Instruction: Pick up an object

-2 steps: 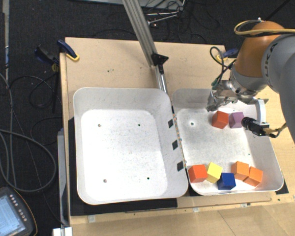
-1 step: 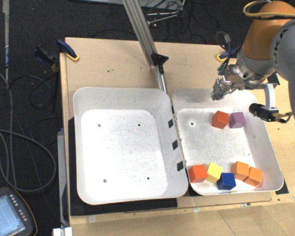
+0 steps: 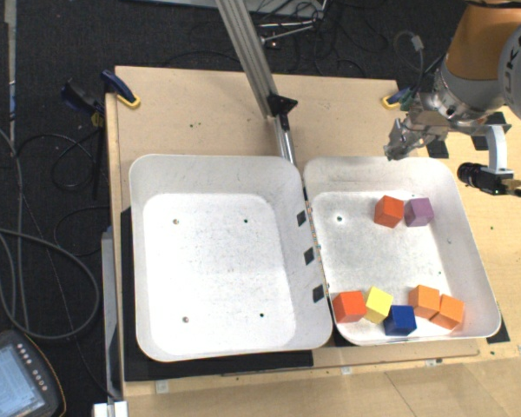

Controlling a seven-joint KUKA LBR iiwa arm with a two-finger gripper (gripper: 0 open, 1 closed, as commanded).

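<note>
The right bin holds several small blocks. An orange block and a purple block sit side by side near its back. Along its front edge lie an orange block, a yellow block, a blue block and two more orange blocks. My gripper hangs above the back rim of the right bin, behind and above the orange and purple pair. Nothing shows between its fingers.
The left bin stands beside the right one, with black clips along the shared rim. A slanted metal pole crosses the back of the bench. Yellow clamps sit at the bench's back corners.
</note>
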